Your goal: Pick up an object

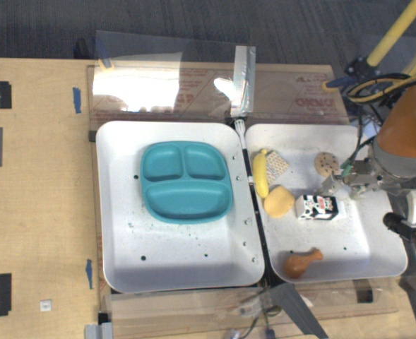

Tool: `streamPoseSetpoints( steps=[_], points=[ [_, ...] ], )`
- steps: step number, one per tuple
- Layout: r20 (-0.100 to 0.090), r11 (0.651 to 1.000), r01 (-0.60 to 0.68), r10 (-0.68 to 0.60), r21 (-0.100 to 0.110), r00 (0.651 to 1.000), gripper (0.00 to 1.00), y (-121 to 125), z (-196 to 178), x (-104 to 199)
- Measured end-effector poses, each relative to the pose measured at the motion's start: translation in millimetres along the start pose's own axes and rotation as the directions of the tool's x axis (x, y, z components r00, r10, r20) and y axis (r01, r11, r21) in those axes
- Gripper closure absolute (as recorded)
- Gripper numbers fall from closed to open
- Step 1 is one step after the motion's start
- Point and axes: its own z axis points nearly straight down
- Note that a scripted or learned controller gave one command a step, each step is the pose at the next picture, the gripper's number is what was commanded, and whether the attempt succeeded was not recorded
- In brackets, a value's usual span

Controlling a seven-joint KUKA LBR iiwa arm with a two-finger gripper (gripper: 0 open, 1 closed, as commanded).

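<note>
Gripper (337, 180) over the right bin (377, 253), finger state unclear, beside black-and-white carton (318, 207), banana (260, 174) near lemon (279, 202)

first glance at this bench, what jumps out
The teal divided plate stands out most, lying alone in the middle of the left bin. Next comes the cluster in the right bin: a yellow banana by the dividing wall, with the gripper reaching in from the right.

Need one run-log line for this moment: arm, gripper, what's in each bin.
arm: over right bin | gripper: above bin floor, by cookie, nothing seen held | right bin: banana, lemon, black-and-white carton, drumstick | left bin: teal divided plate
</note>
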Motion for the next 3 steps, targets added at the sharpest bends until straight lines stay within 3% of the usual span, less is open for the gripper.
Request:
streamPoseSetpoints(
  steps=[1,2,3],
  points=[
    [0.007,0.969,0.248,-0.248,0.003,0.969,0.00,-79,-63,11],
    [0.010,1.000,0.030,-0.030,-0.003,1.000,0.00,-84,-18,-1],
    [0.011,0.962,0.272,-0.272,0.000,0.962,0.00,-79,-86,-1]
  ],
)
